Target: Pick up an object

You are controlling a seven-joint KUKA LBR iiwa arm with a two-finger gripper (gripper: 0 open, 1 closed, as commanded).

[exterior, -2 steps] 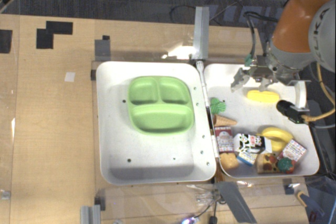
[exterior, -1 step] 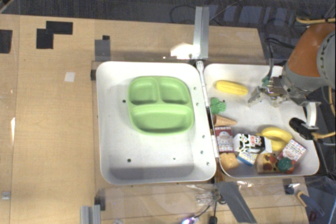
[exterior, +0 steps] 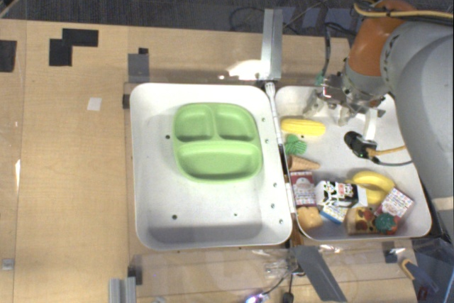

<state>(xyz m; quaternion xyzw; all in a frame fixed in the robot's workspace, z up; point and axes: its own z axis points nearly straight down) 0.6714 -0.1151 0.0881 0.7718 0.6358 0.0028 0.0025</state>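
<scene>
Yellow corn cob (exterior: pixel 303 128), short, plump

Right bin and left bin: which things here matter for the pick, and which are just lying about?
For the job:
- hand, over the far end of the right bin
- corn cob, banana and black-and-white carton, all loose in that bin, possible picks

Lying about:
- green divided plate, in the left bin
</scene>
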